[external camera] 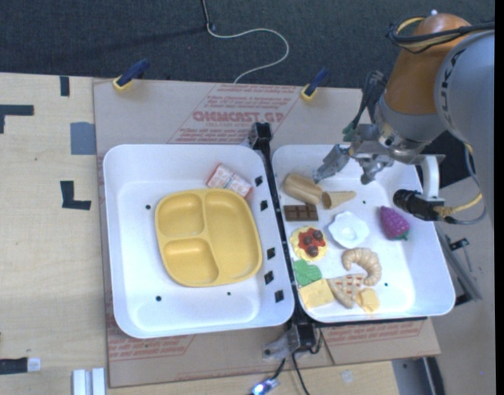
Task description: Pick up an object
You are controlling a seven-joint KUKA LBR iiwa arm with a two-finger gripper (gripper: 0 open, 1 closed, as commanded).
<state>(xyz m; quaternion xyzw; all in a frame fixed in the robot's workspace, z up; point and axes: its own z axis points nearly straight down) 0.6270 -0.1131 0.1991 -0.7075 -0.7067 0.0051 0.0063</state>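
Toy food pieces lie scattered in the right bin [442, 299]: a brown bread roll [301, 188] near the divider, an ice-cream cone [338, 197] just beside it, a chocolate bar [300, 213] below the roll, a small pizza [308, 241], a white fried egg [348, 230], a purple bunch of grapes [393, 221] toward the right wall, a croissant [362, 261], a green leafy piece [307, 271], a yellow cheese wedge [317, 292] and a waffle [348, 288] at the near edge. The pincer [353, 168] hangs over the far part of this bin, above and slightly right of the roll and cone, its two fingers spread apart with nothing between them. The grey arm [469, 72] with its orange band [416, 72] reaches in from the right. In the left bin [124, 220] a yellow divided plate [207, 237] sits in the middle, and a small pink-and-white packet [228, 178] lies just beyond its far edge. Both bins rest on a cardboard sheet [227, 113] on the table [38, 245].
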